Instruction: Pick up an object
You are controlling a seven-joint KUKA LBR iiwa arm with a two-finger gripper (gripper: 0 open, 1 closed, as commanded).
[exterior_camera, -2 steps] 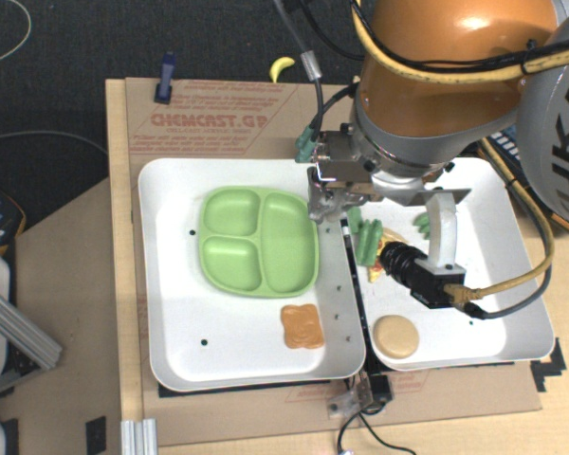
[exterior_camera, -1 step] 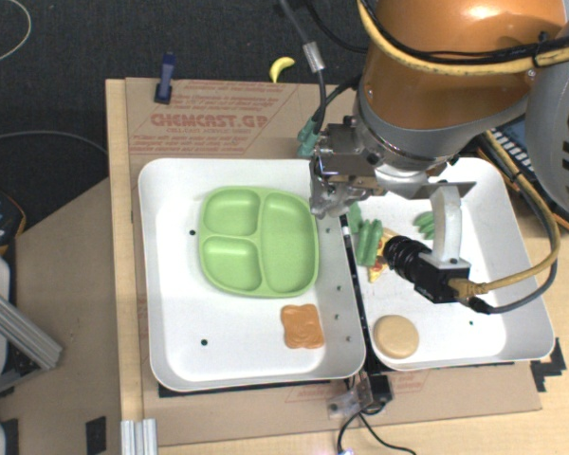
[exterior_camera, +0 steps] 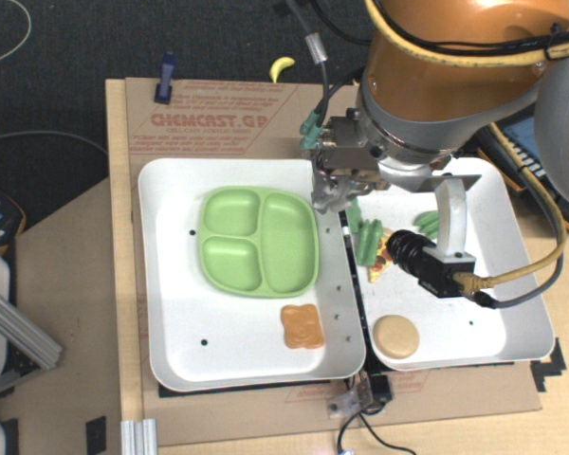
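While I watched, my pincer (exterior_camera: 334,197) hung over the bins' divider (fingers' state I couldn't tell), just beside green beans (exterior_camera: 367,235) in the right bin (exterior_camera: 512,320); green plate (exterior_camera: 259,242) sat left.

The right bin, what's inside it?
The right bin holds a round tan disc, green pieces, another green bit and something red-yellow. The arm covers its upper-left part.

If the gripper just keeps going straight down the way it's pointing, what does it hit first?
Most likely the green bean-like pieces in the right bin, just beside the divide between the bins. The gripper hangs close above them, though depth is hard to judge from this slanted view.
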